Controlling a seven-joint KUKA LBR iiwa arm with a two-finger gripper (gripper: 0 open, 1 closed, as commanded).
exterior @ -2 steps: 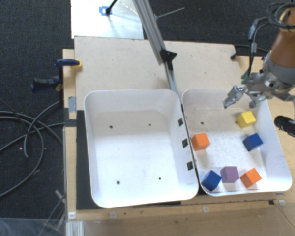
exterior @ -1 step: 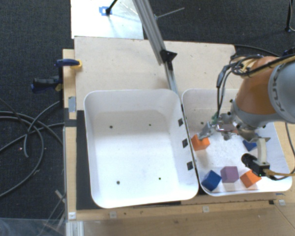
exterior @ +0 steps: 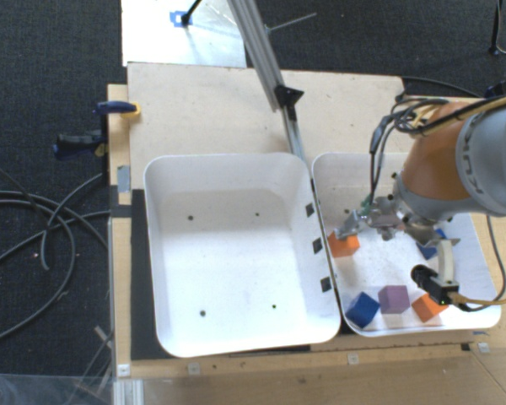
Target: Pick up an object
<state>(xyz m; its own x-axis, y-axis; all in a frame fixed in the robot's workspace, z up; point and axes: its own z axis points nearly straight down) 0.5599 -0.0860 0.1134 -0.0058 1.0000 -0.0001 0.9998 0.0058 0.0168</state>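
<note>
The right bin holds several small blocks. An orange block lies by its left wall, and a blue block, a purple block and a second orange block sit along its front edge. Another blue piece shows partly under the wrist. My gripper hangs low over the right bin, just above and to the right of the first orange block. The arm's orange band and grey wrist hide the bin's right side.
The left bin stands beside the right one, sharing a wall with black markers. A slanted metal pole crosses the bench behind the bins. Cables run along the arm, and a blue clamp sits at the bench's left edge.
</note>
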